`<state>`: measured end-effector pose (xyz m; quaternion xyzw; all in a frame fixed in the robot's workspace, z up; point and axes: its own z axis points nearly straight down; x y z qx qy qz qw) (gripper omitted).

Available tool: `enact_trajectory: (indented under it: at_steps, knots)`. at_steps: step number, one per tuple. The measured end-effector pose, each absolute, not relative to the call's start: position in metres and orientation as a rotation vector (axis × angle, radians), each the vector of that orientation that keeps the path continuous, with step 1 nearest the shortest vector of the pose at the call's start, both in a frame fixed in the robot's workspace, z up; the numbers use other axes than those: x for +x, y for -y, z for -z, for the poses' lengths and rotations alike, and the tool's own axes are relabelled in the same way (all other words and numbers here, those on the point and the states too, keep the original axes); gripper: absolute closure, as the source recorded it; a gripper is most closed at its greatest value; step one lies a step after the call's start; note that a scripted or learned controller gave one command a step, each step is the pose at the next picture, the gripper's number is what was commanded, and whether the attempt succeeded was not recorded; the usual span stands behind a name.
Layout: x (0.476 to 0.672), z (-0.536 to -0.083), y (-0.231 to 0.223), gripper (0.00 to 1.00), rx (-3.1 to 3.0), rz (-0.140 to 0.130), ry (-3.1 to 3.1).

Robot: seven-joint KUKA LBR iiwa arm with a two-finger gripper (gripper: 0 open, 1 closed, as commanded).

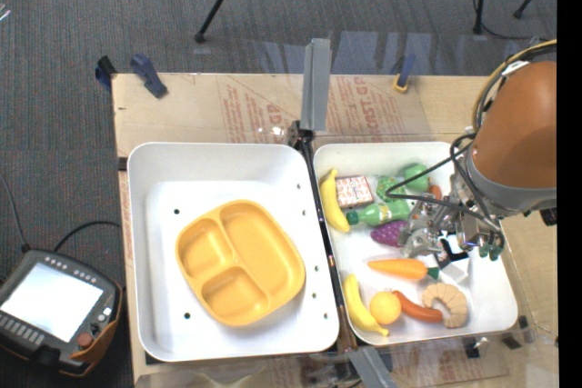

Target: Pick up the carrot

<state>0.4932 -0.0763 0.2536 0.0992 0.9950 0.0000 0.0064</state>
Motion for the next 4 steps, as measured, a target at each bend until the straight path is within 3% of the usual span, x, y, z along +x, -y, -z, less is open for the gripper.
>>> enact_trajectory:
  at_steps: [1, 2, 3, 4]
  knots:
    - [0.491, -0.248, 0.075, 0.00, 0.309, -0.001, -3.125]
    - [0.473, -0.131, 0.084, 0.00, 0.377, -0.002, -3.132]
    - [0.493, -0.089, 0.090, 0.00, 0.487, 0.003, -3.097]
    - [0.482, -0.093, 0.087, 0.00, 0.539, 0.008, -3.068]
